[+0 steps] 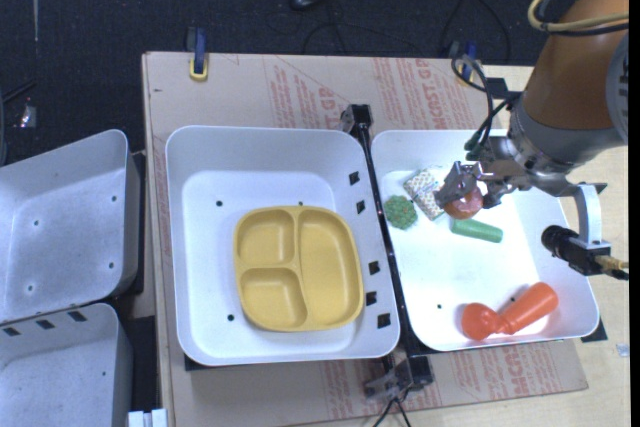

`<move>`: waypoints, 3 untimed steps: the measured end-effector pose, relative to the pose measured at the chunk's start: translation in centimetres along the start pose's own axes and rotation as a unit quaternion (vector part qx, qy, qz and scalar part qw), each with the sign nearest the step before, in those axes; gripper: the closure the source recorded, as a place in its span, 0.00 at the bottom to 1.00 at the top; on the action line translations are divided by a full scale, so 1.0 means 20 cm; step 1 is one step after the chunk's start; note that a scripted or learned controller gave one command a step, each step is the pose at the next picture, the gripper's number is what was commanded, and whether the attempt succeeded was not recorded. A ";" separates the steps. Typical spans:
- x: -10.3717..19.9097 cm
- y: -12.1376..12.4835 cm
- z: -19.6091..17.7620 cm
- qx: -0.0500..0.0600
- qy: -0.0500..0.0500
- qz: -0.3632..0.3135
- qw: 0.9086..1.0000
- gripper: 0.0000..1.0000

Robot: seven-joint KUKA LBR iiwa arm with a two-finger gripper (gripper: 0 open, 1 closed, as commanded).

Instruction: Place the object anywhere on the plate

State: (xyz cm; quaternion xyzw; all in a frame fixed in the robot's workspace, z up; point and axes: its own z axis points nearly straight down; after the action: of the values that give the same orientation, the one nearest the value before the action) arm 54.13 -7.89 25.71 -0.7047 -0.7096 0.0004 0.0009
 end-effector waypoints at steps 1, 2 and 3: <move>0.27 0.05 0.08 0.000 0.000 0.000 1.000 1.00; 0.54 0.06 0.14 0.001 0.000 0.000 1.000 1.00; 0.80 0.11 0.08 -0.002 0.000 0.000 1.000 1.00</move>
State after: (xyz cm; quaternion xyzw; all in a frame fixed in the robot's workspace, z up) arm 56.22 8.09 24.10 -0.7043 -0.7099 -0.0013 -0.0004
